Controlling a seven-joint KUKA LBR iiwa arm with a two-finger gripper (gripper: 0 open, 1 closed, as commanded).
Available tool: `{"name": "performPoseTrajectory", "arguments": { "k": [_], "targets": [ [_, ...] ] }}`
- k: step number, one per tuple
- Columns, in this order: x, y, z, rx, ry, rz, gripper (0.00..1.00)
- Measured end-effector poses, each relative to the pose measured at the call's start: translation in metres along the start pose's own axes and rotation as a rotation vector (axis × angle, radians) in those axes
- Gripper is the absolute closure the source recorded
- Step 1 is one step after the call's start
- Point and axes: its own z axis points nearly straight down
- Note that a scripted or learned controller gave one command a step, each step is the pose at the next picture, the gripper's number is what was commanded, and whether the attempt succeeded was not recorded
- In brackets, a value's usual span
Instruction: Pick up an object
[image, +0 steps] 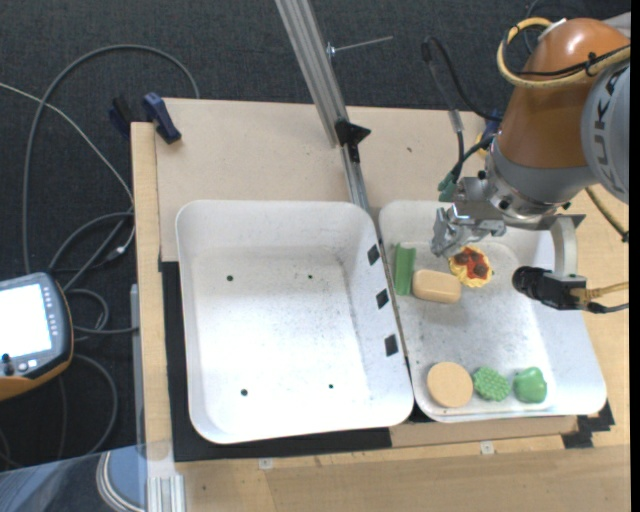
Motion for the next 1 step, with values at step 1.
{"name": "performPoseTrajectory", "arguments": {
  "k": [1],
  "targets": [
    [0.0421,0.0244,0.0011,0.000,-0.001,0.001,1.00]
  ]
}}
